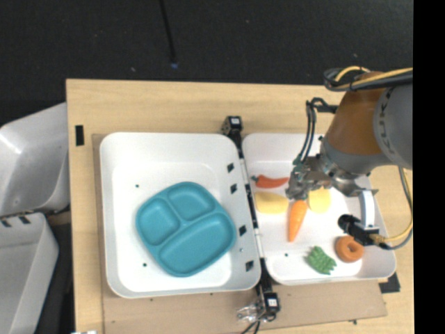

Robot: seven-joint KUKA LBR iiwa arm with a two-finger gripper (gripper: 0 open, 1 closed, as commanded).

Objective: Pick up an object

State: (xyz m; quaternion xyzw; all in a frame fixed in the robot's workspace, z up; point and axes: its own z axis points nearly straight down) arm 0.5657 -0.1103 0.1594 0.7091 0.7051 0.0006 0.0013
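The right-hand bin [278, 273] holds the toy foods: an orange carrot [296, 220] lies near its middle, thick end up and tip pointing down, with a pale yellow piece [271, 202] just to its left and another yellow piece [320, 200] to its right. A red-orange pepper-like piece [271, 181] lies above the left yellow one, while a green leafy piece [320, 260] and an orange ring-shaped piece [348, 249] lie near the bin's lower right
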